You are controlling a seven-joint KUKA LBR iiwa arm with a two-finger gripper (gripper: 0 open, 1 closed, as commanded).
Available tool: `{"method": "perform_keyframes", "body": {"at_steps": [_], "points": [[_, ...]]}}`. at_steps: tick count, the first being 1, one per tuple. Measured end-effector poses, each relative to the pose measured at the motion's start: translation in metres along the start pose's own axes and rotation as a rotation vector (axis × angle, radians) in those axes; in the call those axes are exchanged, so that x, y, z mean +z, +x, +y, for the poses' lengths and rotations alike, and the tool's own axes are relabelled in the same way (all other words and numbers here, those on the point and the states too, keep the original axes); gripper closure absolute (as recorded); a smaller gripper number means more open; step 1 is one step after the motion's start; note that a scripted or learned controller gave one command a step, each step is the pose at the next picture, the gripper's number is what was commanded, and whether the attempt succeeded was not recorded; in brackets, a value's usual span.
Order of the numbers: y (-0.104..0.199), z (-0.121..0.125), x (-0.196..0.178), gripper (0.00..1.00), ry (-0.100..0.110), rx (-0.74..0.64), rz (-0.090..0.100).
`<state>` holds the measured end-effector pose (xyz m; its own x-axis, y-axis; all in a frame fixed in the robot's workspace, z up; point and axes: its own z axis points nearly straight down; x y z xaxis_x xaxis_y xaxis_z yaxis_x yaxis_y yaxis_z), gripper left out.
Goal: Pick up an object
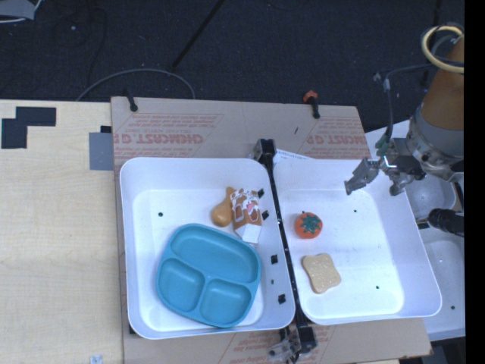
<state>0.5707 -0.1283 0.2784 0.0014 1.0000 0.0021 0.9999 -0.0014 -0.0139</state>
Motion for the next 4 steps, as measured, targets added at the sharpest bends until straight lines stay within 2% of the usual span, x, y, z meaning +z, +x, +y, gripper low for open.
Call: {"method": "perform_keyframes", "body": {"at_steps": [1,2,3,4], "points": [[0.000,0.002,-0.006,0.00,-0.010,-0.002,-0.002],[0.002,0.004,0.038,0.00,-0.006,-0.001,-0.001],[0.006,0.004,0.102,0.00,-0.005,-0.001,0.000],[0.006,-0.005,0.161,0.00,-0.004,-0.001,0.000]]}}
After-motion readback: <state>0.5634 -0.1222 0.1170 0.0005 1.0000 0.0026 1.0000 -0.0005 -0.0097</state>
